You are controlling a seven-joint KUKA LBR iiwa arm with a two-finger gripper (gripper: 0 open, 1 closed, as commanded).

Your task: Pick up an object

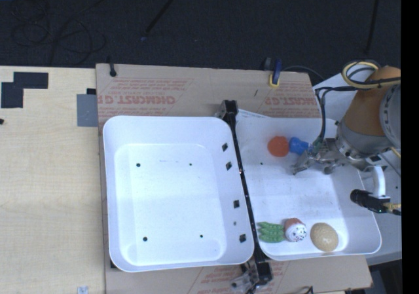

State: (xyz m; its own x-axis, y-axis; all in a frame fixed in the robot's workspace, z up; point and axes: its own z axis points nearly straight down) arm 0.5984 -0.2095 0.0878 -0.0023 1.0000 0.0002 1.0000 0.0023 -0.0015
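Low in the right-hand shallow white plastic bin point(366, 237), near its upper right part: the grey two-finger metal gripper point(302, 167), reaching in from the right under the grey and orange wrist; tips splayed toward the left and resting on or just above the bin floor; nothing visible between them; gap between the tips too blurred to judge, so state of the grip impossible to tell.

Just up and left of the tips: a small blue plastic block point(298, 145), touching or nearly touching a round orange ball point(278, 146) on its left; both beside the gripper, not inside it. Blue block roughly squat, with a slight long axis running left to right toward the ball; ball round, no axis to speak of.

Farther out, along the near wall of the same bin: a green knobbly toy point(270, 232) lying with its long axis left to right, touching a small white ball with red spots point(295, 230), then a tan egg-shaped object point(324, 236) tilted slightly, long axis down to the right; all well apart from the gripper.

Left-hand white bin point(111, 155) beyond the dividing rims.

Progress, as a judgement: nothing lifted yet; approach done at most; closing on a piece and raising it left to do; nearest candidate the blue block.
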